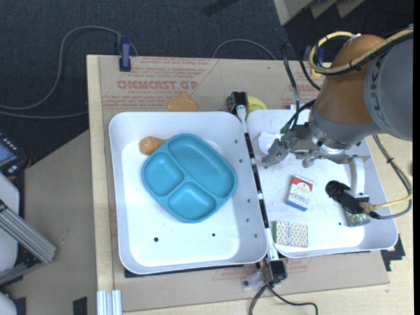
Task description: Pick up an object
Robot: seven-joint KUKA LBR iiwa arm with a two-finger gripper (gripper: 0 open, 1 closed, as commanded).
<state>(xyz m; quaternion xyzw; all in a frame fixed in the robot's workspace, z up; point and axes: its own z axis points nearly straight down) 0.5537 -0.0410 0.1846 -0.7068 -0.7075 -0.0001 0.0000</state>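
Jaws (pixel 275 155) hang spread and empty over the right bin (pixel 377 176); best to centre them above the small carton (pixel 300 193) before descending.

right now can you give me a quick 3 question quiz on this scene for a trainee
1. True or false: the blue tray lies in the left bin.
2. Which bin holds the small red and white box? A) left B) right
3. Fill in: the orange thing in the left bin touches the tray's ____ left edge.

Key: 1 true. 2 B, the right bin, below the claw. 3 upper.
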